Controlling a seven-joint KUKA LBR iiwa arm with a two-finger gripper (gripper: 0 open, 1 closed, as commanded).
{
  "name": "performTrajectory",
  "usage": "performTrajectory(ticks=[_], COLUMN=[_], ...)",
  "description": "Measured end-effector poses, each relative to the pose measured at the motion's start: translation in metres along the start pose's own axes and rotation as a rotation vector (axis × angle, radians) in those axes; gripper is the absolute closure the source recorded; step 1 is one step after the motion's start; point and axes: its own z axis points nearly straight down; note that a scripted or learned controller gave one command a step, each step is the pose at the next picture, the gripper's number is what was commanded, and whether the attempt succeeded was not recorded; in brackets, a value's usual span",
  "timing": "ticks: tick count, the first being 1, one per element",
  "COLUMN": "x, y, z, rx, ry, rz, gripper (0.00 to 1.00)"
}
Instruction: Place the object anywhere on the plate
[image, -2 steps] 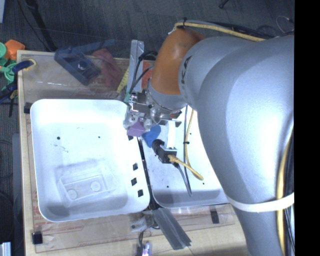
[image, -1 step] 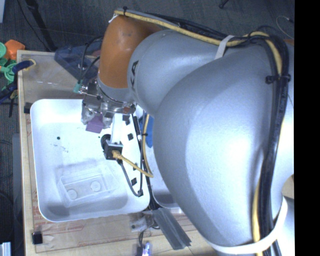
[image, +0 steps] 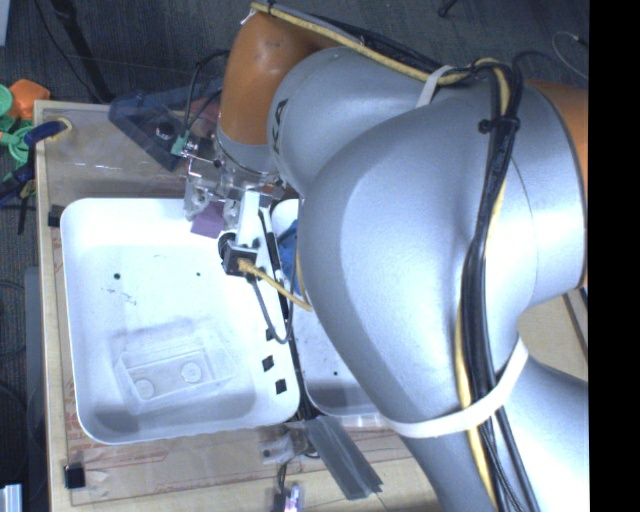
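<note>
We see the grey arm (image: 420, 250) filling the right of the view, its gripper (image: 215, 200) reaching over the upper right corner of the left white bin (image: 100, 300), with a small purple object (image: 208, 220) just below it; we cannot tell whether the gripper holds it or how it is set. A clear plastic tray (image: 170, 365) lies in the lower part of that bin, well apart from the gripper. The right bin (image: 335, 400) on the desk (image: 90, 150) is mostly covered by the arm, with something white and blue (image: 285, 235) showing beside the wrist.

The grey arm (image: 430, 230) bulks across the right side, its orange band (image: 255, 70) uppermost, wrist bent downward with the hand (image: 215, 205) at upper centre.
</note>
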Motion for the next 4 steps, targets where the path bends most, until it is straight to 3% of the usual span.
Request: performTrajectory(ticks=[1, 2, 3, 4], x=[0.046, -0.037, 0.051, 0.114], y=[-0.032, -0.007, -0.026, -0.068], z=[0.056, 0.001, -0.129, -0.011], rx=[0.001, -0.002, -0.003, 0.001], ry=[0.000, 0.002, 0.003, -0.001], rz=[0.028, -0.054, 0.075, -0.019], gripper=[1.00, 1.00, 1.00, 1.00])
